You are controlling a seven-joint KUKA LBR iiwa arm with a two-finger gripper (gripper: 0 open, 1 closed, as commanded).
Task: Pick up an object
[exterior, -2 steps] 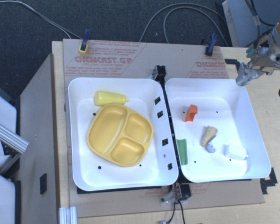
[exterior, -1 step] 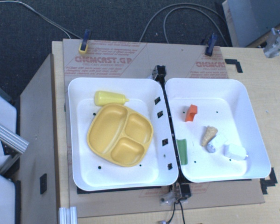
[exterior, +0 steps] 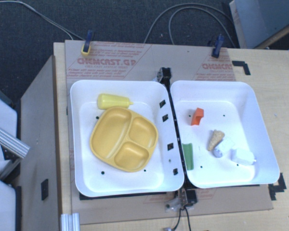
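Sitting side by side on the brown-board table [exterior: 111,57], 2 shallow white plastic bins are joined along their shared edge by a black strip of clips, which likely keeps them from sliding apart when things are pushed around inside.

Starting at the left, the left white bin [exterior: 82,167] holds 2 things. A yellow plastic squeeze bottle [exterior: 113,100] lies on its side near the far wall, just beside and perhaps touching the rim of a yellow plastic divided plate with 3 compartments [exterior: 124,139]. The plate lies flat, turned at a slant, and takes up most of the floor. Its compartments hold nothing.

Moving right, the right white bin [exterior: 260,124] carries smaller pieces, spread well apart, which should leave room for a grasp around each. A flat green rectangular block [exterior: 188,156] lies against the left wall, close to the divider, so that side looks awkward to reach. A small orange block [exterior: 197,116] stands farther back, free on every side. A tan cone-shaped piece [exterior: 215,139] rests near the middle, touching a small grey-blue round object [exterior: 217,152] at its near end. A white object [exterior: 243,156], hard to make out against the bin floor, lies just beside them to the right.

Any of these could serve the task; none is lifted yet. I cannot tell the state of the tool.
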